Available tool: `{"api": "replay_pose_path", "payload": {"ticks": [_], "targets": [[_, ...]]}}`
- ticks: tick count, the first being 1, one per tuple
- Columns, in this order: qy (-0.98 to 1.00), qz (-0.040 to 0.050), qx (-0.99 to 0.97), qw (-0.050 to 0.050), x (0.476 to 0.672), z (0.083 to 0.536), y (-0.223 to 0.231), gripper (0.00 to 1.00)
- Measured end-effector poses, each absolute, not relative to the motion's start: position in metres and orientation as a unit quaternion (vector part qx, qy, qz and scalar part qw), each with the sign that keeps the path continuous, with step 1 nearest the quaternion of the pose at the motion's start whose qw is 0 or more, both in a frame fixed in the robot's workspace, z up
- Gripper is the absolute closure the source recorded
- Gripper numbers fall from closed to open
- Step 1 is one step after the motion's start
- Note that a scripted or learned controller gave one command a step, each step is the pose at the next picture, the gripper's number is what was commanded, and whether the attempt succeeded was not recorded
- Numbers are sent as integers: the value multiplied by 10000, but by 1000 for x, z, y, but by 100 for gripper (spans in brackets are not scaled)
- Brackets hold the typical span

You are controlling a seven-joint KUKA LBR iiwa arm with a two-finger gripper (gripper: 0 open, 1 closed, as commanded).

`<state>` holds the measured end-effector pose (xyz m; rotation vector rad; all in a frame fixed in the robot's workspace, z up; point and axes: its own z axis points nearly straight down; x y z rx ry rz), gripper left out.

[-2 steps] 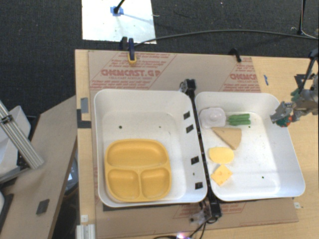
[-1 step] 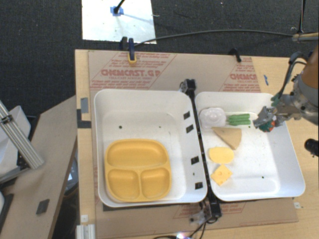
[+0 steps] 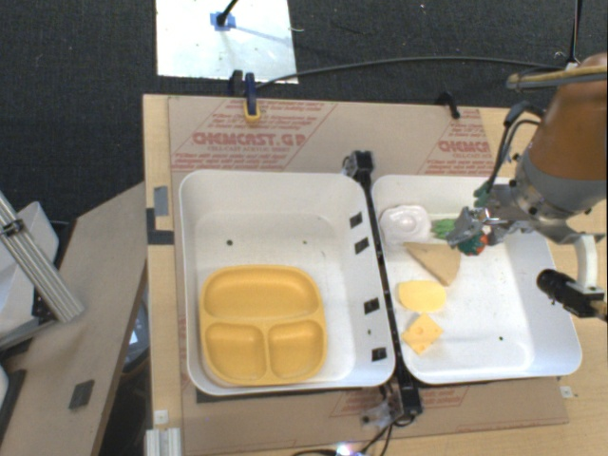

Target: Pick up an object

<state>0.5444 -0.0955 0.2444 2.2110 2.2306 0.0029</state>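
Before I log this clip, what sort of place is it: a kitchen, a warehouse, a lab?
Most likely a robotics lab test bench. Two shallow white bins sit on cardboard, one holding a yellow divided tray, the other toy-like food pieces. The arm's gripper hangs over those pieces, with cables trailing across the bench.

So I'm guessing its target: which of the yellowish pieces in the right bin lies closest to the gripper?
The tan wedge, just below-left of the gripper. The round yellow piece and the yellow cheese square lie farther toward the bin's near edge.
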Motion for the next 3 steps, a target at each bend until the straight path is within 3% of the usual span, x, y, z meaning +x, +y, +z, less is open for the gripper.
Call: {"api": "replay_pose_path", "payload": {"ticks": [3], "targets": [[7109,7,7033,-11,548,220,69,100]]}}
